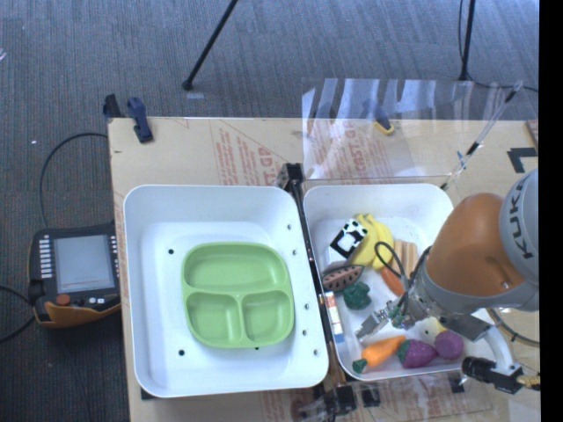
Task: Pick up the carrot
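Carrot lower right of frame, beside purple veg. Gripper just above, fingers apart, nothing held. Risk: clipping crowded neighbours, grabbing wrong item.

Bright, even light, slightly soft focus, glare on the clear panel.

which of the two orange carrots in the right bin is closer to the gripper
The carrot with the green top at the bin's front edge, just below the gripper. The other orange piece lies farther back, beside the banana.

Glossy plastic green tray (smooth) in white bin on matt cardboard
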Motion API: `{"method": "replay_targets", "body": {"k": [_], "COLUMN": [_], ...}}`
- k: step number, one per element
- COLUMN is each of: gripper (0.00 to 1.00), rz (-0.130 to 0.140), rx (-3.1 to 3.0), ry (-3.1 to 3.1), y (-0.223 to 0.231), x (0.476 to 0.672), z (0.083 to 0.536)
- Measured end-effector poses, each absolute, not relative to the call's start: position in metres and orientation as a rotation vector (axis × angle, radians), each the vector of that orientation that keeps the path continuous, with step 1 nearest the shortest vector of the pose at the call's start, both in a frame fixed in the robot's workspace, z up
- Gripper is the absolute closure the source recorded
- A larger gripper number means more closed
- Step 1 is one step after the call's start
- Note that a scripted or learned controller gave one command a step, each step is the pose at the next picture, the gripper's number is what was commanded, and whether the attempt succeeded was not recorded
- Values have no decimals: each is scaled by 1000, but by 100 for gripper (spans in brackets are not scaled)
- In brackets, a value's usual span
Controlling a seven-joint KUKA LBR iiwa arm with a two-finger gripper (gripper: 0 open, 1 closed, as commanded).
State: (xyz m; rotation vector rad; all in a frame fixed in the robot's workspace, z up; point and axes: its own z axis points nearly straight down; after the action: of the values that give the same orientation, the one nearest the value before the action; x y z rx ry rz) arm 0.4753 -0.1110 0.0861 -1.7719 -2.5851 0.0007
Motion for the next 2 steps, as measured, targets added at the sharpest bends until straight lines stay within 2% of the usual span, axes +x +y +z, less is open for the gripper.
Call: {"method": "replay_targets", "body": {"k": [1,2], "gripper": [0,100], "rz": [2,3], "rx": [-2180,-2188], "ry": [-2256,-2243], "y": [-93,-93], "x": [475,475], "z": [86,94]}}
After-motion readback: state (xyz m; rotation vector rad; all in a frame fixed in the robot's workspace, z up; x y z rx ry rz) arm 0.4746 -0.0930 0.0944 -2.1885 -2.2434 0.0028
